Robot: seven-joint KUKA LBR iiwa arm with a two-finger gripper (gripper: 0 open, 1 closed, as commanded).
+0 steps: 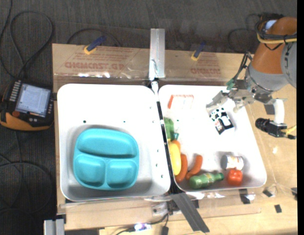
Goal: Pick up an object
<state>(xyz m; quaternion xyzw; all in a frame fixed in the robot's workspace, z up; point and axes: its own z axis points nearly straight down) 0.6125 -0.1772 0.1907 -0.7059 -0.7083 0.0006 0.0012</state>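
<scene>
Lighting: bright, even, overhead; white bins (108,102) near overexposed. Shadows: soft, faint. Focus: mildly soft throughout; floor dim.

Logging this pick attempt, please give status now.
Tool over right bin, upper right part. Black-and-white object right at tool; grip unclear. Toy vegetables along bin's lower edge, apart.

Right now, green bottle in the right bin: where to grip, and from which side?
Likely best straight from above, fingers across the middle of the green bottle. It lies flat along the right bin front wall, with the orange carrot at its left end and the red pepper at its right.
</scene>
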